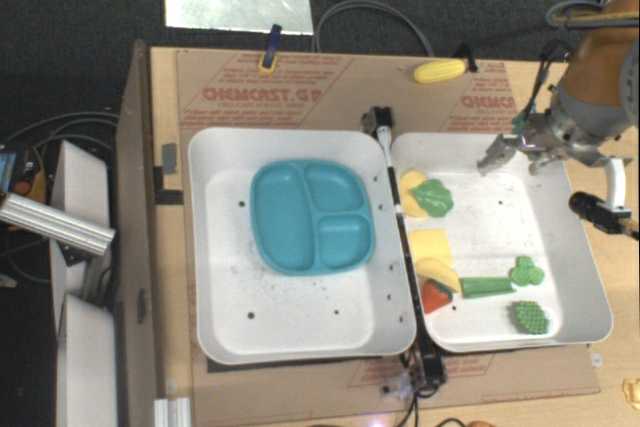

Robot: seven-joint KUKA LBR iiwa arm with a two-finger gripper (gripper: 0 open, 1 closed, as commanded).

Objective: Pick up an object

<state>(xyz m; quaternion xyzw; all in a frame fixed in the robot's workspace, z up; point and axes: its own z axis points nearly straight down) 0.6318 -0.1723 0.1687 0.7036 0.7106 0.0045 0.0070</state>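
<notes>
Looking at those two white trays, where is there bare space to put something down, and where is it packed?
Right bin: bare white floor in the middle and upper right, between the green-and-yellow toy and the gripper. Its left edge and lower part are crowded with toy food. Left bin: the blue divided plate fills the centre, leaving a bare border, widest along the bottom.

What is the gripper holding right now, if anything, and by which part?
Nothing. The gripper hangs open above the far edge of the right bin, with nothing between its fingers; the toy foods lie apart from it in the bin.
</notes>
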